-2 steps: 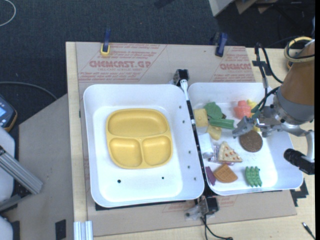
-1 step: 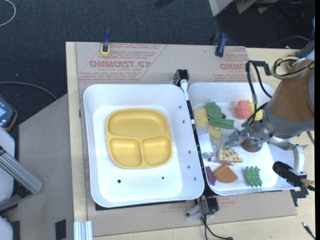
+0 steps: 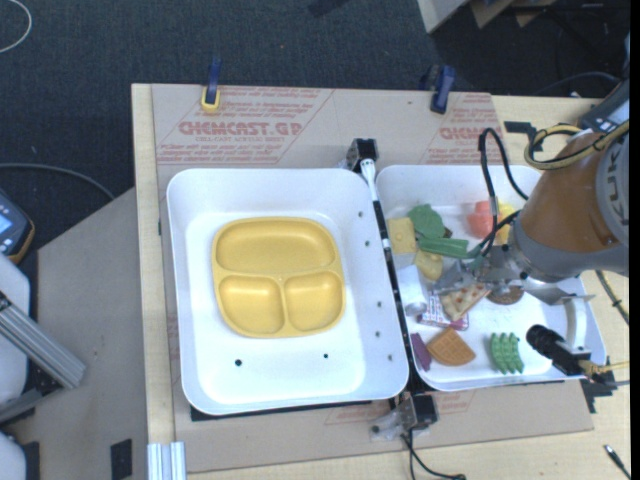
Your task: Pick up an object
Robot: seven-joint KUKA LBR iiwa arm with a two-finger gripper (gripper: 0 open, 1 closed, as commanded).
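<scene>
Camera view shows the right bin (image 3: pixel 590 340) crowded with small toy items, and every place below is given relative to its centre. The gripper (image 3: pixel 478 271) hangs just left of that centre, reaching in from the right on the grey arm (image 3: pixel 570 218) with its orange band. Directly under and just left of the tool lies a tan cracker-like piece (image 3: pixel 462 299), its long axis running on a slant from lower left to upper right; it looks the likeliest target, so the coming move is probably a short drop straight down. Whether the tool is clenched or released, I cannot tell. An orange wedge (image 3: pixel 451 348) sits below centre-left, a green ridged toy (image 3: pixel 506 352) below centre, a green leafy piece (image 3: pixel 432 226) up-left, none touched by the tool
</scene>
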